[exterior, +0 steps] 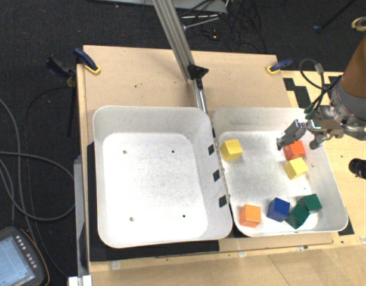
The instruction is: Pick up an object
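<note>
- You see the jaws (303,134) spread apart and holding nothing, hanging at the far right side of the right bin (254,159).
- The red-orange cube (294,149) sits just below and between them, likely your target; a yellow cube (296,168) lies just beside it.
- Further out are another yellow cube (231,149), an orange cube (250,215), a blue cube (279,209) and two green cubes (304,210).
- The left bin (105,159) shares the table (141,76).
</note>
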Robot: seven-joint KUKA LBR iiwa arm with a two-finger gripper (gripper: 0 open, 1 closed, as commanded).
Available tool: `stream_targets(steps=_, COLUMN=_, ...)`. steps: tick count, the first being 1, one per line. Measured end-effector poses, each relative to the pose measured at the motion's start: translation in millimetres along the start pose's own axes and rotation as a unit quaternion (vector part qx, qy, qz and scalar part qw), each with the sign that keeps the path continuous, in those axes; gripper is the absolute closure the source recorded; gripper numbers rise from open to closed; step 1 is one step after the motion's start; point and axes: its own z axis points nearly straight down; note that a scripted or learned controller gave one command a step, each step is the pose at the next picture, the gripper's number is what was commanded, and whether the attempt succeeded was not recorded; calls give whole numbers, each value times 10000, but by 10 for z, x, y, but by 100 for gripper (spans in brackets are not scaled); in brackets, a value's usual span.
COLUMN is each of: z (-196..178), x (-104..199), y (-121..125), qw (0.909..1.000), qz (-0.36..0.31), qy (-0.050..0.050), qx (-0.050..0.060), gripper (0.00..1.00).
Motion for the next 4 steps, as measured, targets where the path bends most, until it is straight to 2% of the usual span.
stream_targets(steps=1, z=-24, x=-2, y=6, qw=10000, qz=7, qy=-6, qx=-23, gripper=0)
stream_targets(steps=4, z=1295, x=39, y=48, qw=10000, qz=11, qy=1, qx=2, gripper=0)
